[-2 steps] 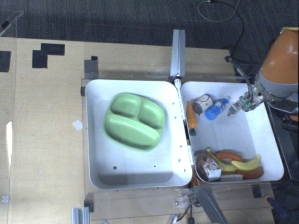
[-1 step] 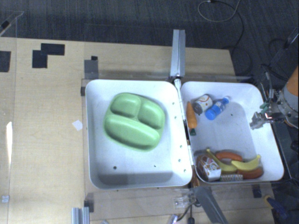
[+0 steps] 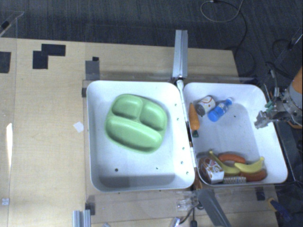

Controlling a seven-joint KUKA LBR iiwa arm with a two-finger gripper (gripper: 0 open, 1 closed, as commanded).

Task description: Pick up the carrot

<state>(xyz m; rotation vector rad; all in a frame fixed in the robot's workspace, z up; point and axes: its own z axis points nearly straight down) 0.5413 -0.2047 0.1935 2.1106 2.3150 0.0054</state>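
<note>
The carrot (image 3: 193,117) is a slim orange stick lying lengthwise against the left wall of the right bin (image 3: 236,136), close to the divider between the bins. My gripper (image 3: 264,119) hangs at the right rim of that bin, well to the right of the carrot and apart from it. Nothing is seen held in it. The grey arm with its orange band enters from the right edge.
Just right of the carrot lie a small can (image 3: 205,105) and a blue bottle (image 3: 220,109). A banana (image 3: 248,165), red items and a packet (image 3: 211,169) crowd the bin's front. A green divided plate (image 3: 136,123) sits in the left bin (image 3: 99,164).
</note>
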